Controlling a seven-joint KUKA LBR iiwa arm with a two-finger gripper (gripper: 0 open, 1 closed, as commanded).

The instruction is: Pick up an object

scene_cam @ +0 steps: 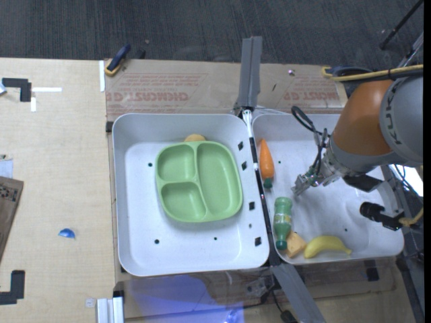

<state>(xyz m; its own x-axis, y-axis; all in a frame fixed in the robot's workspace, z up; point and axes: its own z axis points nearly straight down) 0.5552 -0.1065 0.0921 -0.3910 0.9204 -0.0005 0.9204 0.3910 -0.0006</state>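
1. Gripper: low over the bare middle of the right bin, with nothing between its fingers; whether they are spread or closed cannot be told.
2. Candidates: carrot along the bin's left wall; bottle further down that wall; banana by the near edge, beside a small tan piece (identity unclear).
3. Left bin: green tray, with a yellowish item at its far rim.
4. Step judged: approach, no grasp made.
5. Next move: shift toward the left wall, centre over the bottle or carrot, descend, close.
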